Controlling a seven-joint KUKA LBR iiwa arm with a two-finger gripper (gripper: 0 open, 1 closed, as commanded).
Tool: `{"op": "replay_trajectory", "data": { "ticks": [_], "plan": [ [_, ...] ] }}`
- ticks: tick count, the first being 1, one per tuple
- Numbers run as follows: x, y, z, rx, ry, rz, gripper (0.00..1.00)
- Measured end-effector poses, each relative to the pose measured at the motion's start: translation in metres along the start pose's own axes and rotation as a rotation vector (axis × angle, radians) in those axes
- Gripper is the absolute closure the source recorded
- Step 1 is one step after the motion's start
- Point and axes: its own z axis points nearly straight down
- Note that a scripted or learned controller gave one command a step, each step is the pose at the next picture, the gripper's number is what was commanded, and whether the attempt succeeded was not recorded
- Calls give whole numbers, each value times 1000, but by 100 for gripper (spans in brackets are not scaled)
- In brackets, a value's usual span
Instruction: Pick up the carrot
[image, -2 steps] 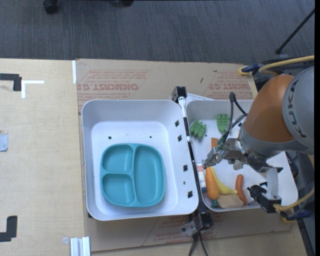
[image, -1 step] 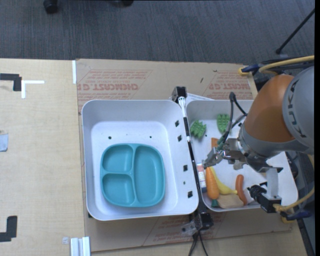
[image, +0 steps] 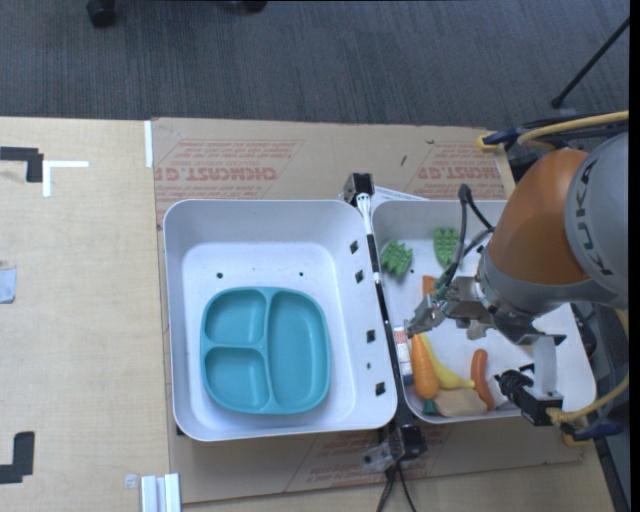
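Orange and tapered, the smooth carrot (image: 424, 368) lies in the right bin (image: 575, 372) against its left wall, beside a yellow piece (image: 455, 379) and a red sausage (image: 481, 376). Metal fingers (image: 425, 318) hover just above its top; whether they are apart is unclear. A teal divided plate (image: 266, 351) sits in the left bin (image: 180, 300) on the cardboard-covered worktop (image: 80, 300).

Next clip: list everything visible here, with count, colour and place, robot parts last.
bins: two, white, side by side on the bench
tray: one, teal, three compartments, in the left bin
carrot: one, orange, near the right bin's left wall
green toys: two, toward the right bin's far end
yellow piece: one, beside the carrot
sausage: one, red-orange, right of the yellow piece
tan piece: one, right bin's near end
cardboard sheet: one, brown, under the bins
arm: one, grey and orange, over the right bin
claw: one, above the carrot
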Motion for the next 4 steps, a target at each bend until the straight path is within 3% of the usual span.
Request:
{"op": "replay_trajectory", "data": {
  "ticks": [4],
  "plan": [
    [0, 0, 0, 0, 0, 0, 0]
  ]
}}
